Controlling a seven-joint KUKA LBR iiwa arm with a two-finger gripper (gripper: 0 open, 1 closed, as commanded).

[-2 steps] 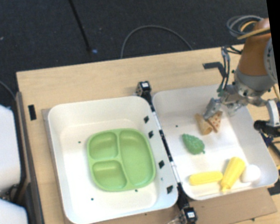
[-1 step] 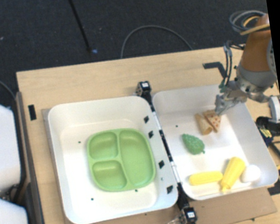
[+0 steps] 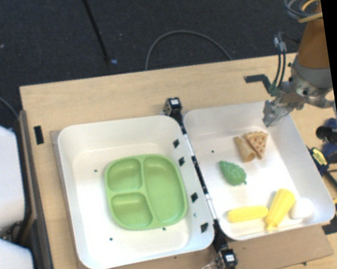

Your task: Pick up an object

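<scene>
The light wooden tabletop (image 3: 113, 98) carries two shallow white plastic bins. The left bin (image 3: 77, 150) holds a light green plastic tray with three compartments (image 3: 146, 192), lying flat at its centre. The right bin (image 3: 218, 129) holds a yellow corn cob (image 3: 280, 207) and a yellow banana-like piece (image 3: 247, 213) touching at lower right, a small dark green leafy vegetable toy (image 3: 232, 172) mid-bin, and tan waffle-patterned wedges (image 3: 252, 146) above. The grey gripper (image 3: 276, 110) hovers at that bin's upper right corner; whether it is open I cannot tell.
</scene>
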